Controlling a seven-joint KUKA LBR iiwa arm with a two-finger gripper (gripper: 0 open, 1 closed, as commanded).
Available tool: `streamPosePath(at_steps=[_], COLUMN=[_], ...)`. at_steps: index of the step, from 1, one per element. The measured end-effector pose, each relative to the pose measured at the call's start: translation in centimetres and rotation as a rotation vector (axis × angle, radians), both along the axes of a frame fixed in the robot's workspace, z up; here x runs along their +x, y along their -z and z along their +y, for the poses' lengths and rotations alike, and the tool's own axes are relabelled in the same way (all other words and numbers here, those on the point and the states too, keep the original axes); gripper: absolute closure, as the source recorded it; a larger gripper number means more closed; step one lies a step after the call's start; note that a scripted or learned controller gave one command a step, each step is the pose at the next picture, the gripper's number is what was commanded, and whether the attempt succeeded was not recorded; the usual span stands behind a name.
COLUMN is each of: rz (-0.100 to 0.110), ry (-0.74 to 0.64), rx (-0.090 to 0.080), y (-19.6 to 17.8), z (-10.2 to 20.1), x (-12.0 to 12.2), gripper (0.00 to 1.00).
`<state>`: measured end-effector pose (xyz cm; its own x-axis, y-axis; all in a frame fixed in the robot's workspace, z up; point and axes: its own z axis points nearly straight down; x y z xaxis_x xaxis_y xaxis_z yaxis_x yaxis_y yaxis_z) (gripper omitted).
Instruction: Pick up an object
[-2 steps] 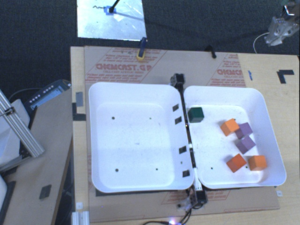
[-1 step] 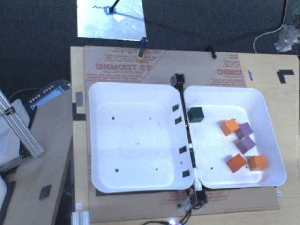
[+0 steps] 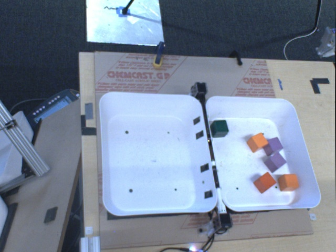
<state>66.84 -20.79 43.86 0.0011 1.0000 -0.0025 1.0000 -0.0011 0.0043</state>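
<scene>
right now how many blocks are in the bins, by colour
orange blocks: 3
purple blocks: 2
green block: 1
total: 6, all in the right bin

Two shallow white bins sitting side by side on bench: left bin [image 3: 152, 156], right bin [image 3: 302, 156]. Brown printed sheet [image 3: 142, 73] lying under them. Shiny metal plate [image 3: 124, 13] lying on dark carpet [image 3: 42, 35] beyond bench.
</scene>
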Motion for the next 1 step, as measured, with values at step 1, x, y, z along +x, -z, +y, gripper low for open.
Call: streamPosePath(at_steps=[1], rz=[-0.002], ry=[-0.007], rx=[0.000], y=[-3.44], z=[0.23], x=[0.05], gripper=[1.00])
